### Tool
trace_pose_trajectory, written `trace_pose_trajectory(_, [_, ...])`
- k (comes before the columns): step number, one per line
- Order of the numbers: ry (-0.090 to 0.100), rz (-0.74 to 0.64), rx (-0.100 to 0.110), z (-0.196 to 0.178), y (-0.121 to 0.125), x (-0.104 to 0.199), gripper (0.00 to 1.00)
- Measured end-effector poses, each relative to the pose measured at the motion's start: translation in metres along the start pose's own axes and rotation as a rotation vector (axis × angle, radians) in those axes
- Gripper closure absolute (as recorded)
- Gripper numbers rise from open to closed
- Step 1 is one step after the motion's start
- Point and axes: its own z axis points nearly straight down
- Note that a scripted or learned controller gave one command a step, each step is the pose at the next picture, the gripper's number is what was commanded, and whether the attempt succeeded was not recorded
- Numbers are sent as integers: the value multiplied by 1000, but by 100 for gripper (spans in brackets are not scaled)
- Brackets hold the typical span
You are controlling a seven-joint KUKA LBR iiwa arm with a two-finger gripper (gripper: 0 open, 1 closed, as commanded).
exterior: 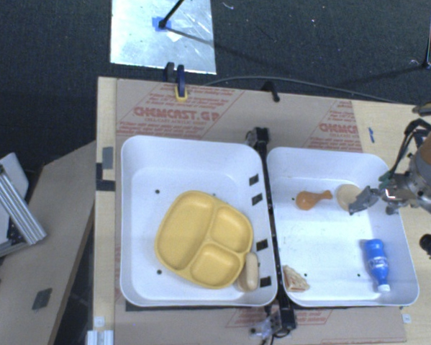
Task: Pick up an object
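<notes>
Your gripper (365, 200) hovers at the right bin's (331, 163) upper right edge, beside a beige disc (348, 192); you cannot tell its state. Nearby lie an orange drumstick (312, 200), blue bottle (375, 263) and toast slice (295, 279).

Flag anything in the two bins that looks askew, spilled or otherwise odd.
Nothing is spilled or broken. The yellow divided tray sits turned at an angle in the left bin, with a pale bread roll wedged against its lower right edge. In the right bin, the blue bottle lies on its side.
</notes>
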Motion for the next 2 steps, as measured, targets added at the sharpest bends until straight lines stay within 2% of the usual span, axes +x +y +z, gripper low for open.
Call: trace_pose_trajectory(2, [0, 1, -1, 96, -1, 6, 0])
